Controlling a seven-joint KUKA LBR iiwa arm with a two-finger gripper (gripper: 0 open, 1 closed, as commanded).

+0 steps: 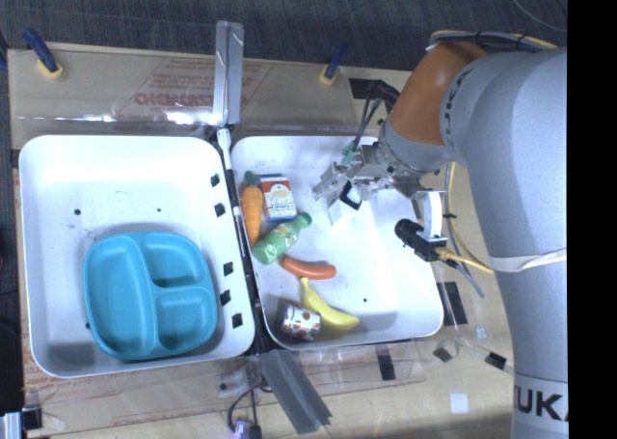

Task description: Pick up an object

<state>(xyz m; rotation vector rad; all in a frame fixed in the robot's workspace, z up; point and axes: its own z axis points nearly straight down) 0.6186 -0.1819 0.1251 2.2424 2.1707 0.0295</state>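
Two white bins sit side by side on the worktop; the left bin (39,234) holds one blue divided tray (149,297); the right bin (405,302) holds one carrot (252,211), one carton (279,198), one green bottle (281,237), one sausage (308,268), one banana (326,307) and one can (300,322); the hand (337,191) hovers released over bare floor, grasping nothing.

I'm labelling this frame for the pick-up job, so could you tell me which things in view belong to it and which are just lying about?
Belonging to the job:
gripper
carrot
juice carton
green bottle
sausage
banana
can
right bin, holding these objects

Just lying about:
blue divided tray
left bin
blue clamps
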